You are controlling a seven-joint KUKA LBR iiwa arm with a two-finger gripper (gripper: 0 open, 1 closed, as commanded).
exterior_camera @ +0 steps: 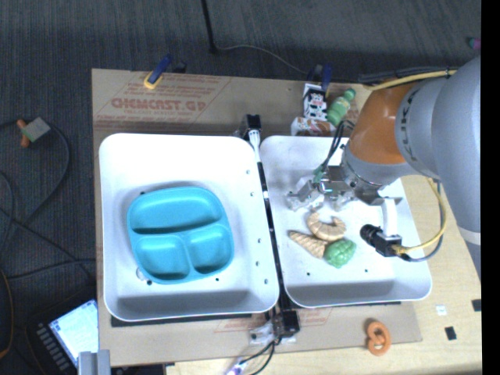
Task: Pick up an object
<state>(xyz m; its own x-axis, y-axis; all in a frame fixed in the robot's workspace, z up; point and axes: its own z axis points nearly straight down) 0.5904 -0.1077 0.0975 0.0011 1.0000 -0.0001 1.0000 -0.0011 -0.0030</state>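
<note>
My gripper (312,198) reaches into the right bin (406,287), its silver fingers spread just above a tan croissant-shaped toy (326,226). Nothing sits between the fingers. Just below the croissant lie a tan cone-shaped toy (309,243) and a green knobbly toy (340,253), touching each other. The left bin (117,162) holds a blue divided plate (180,231).
A small packet and a green toy (337,108) rest on the cardboard behind the right bin. An orange ring (378,336) lies on the bench in front of it. A blue clamp (158,69) sits at the board's back left edge.
</note>
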